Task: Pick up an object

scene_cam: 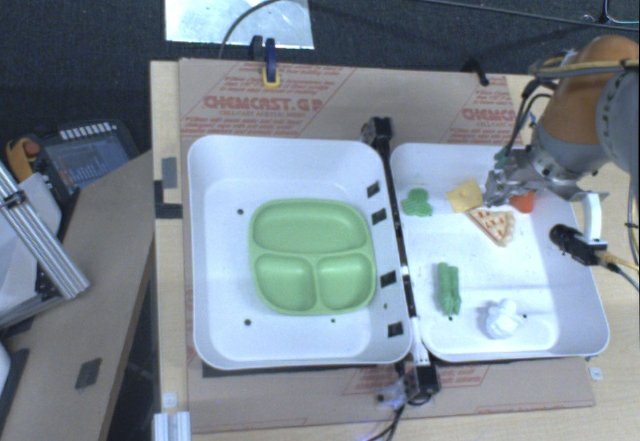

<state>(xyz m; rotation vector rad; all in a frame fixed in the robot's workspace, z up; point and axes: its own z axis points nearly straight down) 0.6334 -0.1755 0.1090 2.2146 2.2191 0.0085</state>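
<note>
Two white bins (200,229) on cardboard, pincer (497,191) low over pizza slice (493,225), grip state indiscernible.

Two bins sit side by side on the bench. The left bin (215,229) has a tray (308,256) with three parts lying in its middle. The right bin (575,304) has small toy foods in it. A leafy piece (416,201) lies near the back left. A flat square piece (464,196) lies just right of it. A pizza slice (493,224) lies next to that, nearer the front. A long pod (448,288) lies toward the front left, and a lumpy piece (502,318) sits to its right, near the front wall
</note>
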